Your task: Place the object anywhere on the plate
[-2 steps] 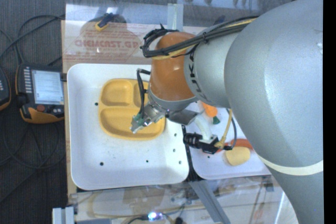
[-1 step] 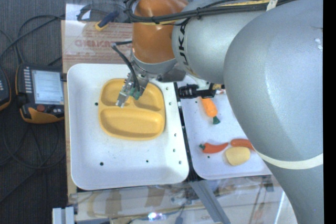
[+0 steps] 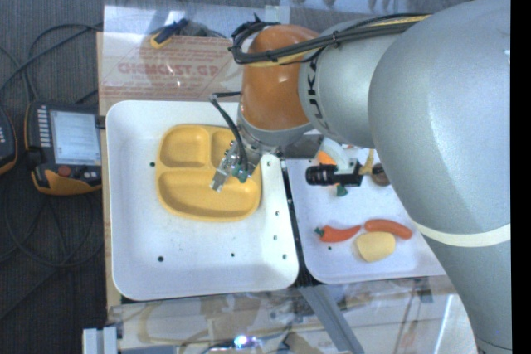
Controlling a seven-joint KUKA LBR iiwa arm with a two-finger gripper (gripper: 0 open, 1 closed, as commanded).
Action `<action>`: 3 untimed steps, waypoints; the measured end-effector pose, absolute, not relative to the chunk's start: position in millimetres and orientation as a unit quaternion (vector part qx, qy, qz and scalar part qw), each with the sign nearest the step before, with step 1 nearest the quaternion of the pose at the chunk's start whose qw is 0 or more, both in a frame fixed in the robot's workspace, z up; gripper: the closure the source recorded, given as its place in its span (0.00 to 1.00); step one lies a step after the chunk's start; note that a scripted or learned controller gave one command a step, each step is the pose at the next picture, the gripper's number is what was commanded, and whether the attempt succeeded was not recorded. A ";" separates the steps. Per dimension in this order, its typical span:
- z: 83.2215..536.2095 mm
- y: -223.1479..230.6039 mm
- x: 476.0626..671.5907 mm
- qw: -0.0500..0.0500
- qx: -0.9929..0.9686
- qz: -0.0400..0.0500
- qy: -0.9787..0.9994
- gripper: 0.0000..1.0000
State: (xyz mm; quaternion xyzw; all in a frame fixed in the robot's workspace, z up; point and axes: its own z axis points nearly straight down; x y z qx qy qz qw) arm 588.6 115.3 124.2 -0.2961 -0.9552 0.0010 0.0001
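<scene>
Inspector: Grey robot arm point(image 3: 431, 120) fills the right of the view and is nearest the lens, with its orange band point(image 3: 278, 79) above the far edge of the bins. It reaches leftward.

Clerk: And the gripper point(image 3: 226, 174)?

Inspector: It sits over the yellow plastic plate with three compartments point(image 3: 187, 170), above the plate's right side. Spread or pressed together, I cannot tell. A small greenish speck point(image 3: 241, 172) just beside it is too small to identify.

Clerk: Where is the plate?

Inspector: It lies flat in the shallow white left bin point(image 3: 141, 261), towards that bin's far right.

Clerk: And the object?

Inspector: Three candidates lie in the shallow white right bin point(image 3: 332, 265), well apart from the plate. They are an orange carrot point(image 3: 338, 234), a red-orange sausage-shaped piece point(image 3: 388, 228) beside it, and a pale yellow lump point(image 3: 375, 246) just below both. Which one is meant, I cannot tell.
</scene>
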 end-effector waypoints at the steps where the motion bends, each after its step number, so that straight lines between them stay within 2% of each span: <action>1: 109.1 123.6 618.9 0.009 -0.317 0.004 -0.948 1.00; 2: 105.6 128.6 634.6 0.039 -0.481 0.019 -0.875 1.00; 3: 105.1 128.7 634.9 0.038 -0.482 0.018 -0.875 0.00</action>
